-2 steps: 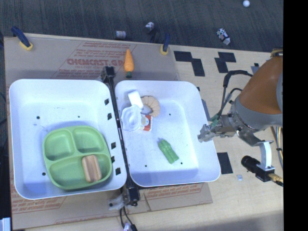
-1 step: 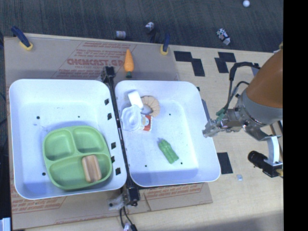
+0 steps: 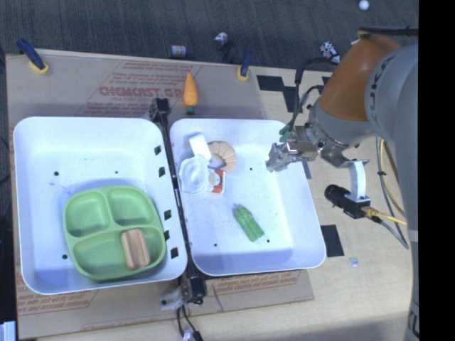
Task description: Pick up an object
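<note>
Grey arm with orange band reaches in from the right; gripper (image 3: 279,156) sits at the right wall of the right-hand shallow white bin (image 3: 302,222), apparently above it, nothing under it. Jaws: cannot tell released or clenched from this angle, too small and dark. Nothing visible between them, so I'd call the task not started.

Candidates in the right bin:
- green soft plastic oblong piece (image 3: 249,223), lying alone mid-bin, nearest clean target.
- cluster at the bin's upper left: clear crumpled plastic cup or wrapper (image 3: 193,174), white block (image 3: 199,148), tan ridged shell-shaped toy (image 3: 223,155), small red-orange bit (image 3: 217,183). All touching or overlapping.

Left bin (image 3: 35,190): green compartment tray (image 3: 92,219) with a tan wooden-looking block (image 3: 134,249) in its lower right compartment. Orange carrot-shaped toy (image 3: 190,91) on the cardboard-covered worktop behind the bins, outside both.

Risks, my read:
- Straight descent from here lands on bare bin floor or clips the wall. Needs a lateral move first.
- Green piece lies diagonal; jaws not aligned across its narrow side will push it away.
- Going for the cluster: likely to pinch two items or slip off the clear plastic.
- Left bin is the far reach; the central divider rim is in the path.
</note>
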Tool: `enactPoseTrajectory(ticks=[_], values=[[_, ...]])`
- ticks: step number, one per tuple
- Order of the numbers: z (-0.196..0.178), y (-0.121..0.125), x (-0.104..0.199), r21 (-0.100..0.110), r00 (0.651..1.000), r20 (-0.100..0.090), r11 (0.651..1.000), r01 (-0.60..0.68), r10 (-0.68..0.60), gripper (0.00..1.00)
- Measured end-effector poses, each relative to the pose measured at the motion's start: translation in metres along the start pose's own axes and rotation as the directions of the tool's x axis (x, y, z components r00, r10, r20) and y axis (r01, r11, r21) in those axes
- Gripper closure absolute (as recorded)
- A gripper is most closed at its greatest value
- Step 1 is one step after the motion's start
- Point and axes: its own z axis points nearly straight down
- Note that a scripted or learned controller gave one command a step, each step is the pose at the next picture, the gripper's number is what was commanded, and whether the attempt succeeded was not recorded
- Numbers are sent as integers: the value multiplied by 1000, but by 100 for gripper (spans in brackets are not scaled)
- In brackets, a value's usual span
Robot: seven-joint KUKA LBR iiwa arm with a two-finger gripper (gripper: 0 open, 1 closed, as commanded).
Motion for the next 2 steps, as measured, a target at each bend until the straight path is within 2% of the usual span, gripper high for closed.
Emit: enactPoseTrajectory(ticks=[1, 2], values=[[0, -87, 24, 1, 1000, 0, 1000, -2, 2, 100], [-24, 3, 20, -2, 1000, 1, 1000, -3, 3, 100]])
